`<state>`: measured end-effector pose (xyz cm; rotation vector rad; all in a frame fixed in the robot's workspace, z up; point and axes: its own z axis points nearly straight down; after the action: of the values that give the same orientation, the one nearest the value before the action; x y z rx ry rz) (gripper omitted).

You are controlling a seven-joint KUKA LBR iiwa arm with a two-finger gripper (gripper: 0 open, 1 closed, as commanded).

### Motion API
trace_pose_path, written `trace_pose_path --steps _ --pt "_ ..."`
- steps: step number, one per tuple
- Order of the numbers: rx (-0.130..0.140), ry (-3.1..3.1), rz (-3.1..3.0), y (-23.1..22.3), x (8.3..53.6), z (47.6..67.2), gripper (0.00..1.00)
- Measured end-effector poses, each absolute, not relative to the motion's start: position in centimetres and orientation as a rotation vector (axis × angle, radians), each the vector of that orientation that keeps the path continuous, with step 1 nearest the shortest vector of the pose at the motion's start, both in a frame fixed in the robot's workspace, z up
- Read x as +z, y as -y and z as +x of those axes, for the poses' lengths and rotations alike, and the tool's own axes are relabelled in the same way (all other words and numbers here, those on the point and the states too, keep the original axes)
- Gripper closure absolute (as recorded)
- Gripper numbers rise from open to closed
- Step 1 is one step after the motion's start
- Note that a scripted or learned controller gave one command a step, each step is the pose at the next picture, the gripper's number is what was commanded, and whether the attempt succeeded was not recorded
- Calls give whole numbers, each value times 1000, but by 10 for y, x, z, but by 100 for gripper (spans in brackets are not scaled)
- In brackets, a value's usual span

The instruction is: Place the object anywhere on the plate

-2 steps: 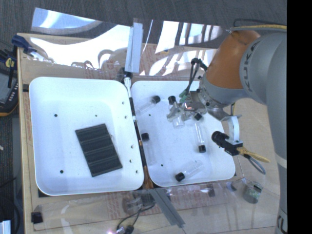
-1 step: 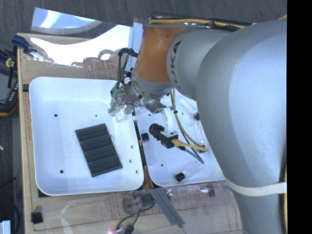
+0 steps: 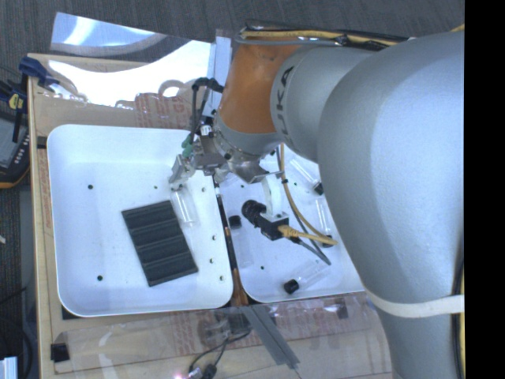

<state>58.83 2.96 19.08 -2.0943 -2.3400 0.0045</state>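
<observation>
A dark ribbed rectangular plate (image 3: 158, 244) lies flat in the left bin (image 3: 79, 212), turned a little off square. My gripper (image 3: 188, 189) hangs over the right side of that bin, just beyond the plate's far right corner and close to the wall between the bins. I see nothing in it. A small clear vial with a black cap (image 3: 302, 279) lies on its side near the front of the right bin (image 3: 260, 290), well away from the gripper.
The arm's large grey body covers most of the right bin. A small dark item (image 3: 317, 188) lies in that bin by the arm's edge. The left bin has bare floor left of and behind the plate.
</observation>
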Motion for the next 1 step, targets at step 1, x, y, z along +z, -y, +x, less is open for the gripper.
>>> trace_pose_path --steps 1 --pt "10 2249 -2187 -107 130 535 0"
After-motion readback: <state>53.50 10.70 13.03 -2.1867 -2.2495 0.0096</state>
